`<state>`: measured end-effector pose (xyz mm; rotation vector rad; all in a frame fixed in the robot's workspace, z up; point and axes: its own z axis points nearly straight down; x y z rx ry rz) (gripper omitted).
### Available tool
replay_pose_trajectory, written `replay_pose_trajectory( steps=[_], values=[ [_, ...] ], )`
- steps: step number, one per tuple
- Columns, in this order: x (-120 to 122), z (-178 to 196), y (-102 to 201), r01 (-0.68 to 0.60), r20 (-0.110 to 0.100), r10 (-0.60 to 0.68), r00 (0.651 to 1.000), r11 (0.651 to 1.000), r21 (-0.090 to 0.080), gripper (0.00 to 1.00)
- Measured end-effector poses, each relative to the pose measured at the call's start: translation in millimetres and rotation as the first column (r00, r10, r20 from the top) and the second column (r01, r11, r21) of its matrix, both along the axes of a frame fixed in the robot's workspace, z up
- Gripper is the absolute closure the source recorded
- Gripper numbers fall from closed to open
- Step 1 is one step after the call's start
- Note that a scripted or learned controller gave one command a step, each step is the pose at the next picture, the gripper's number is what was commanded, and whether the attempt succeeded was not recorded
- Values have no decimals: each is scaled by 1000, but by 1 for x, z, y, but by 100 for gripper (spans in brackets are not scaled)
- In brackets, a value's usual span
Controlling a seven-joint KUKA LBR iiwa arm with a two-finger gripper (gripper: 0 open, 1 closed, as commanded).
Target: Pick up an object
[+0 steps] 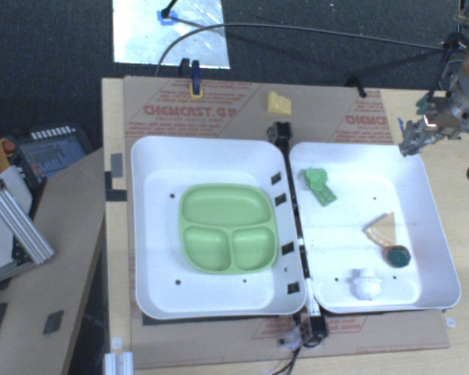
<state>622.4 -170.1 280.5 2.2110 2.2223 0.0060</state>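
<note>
Your gripper [413, 141] hangs past the right bin's [430, 201] far corner; finger state can't be told. Toward you from it lie a green toy [320, 186], tan wedge [382, 228], teal ball [398, 256] and white piece [367, 285]. Left bin [152, 209] holds a green divided plate [227, 227]

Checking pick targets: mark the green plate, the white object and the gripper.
green plate [227, 227]: camera view, on the ridge between its compartments.
white object [366, 284]: camera view, on its middle.
gripper [413, 141]: camera view, at its fingertips.

Right bin [422, 186] middle lies open between green toy [320, 186] and wedge [381, 230].
</note>
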Motion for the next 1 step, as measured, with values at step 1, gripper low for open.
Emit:
replay_pose_trajectory(
  steps=[1],
  values=[
    [0, -13, 51, -4, -7, 4, 1000, 1000, 3, 100]
  ],
)
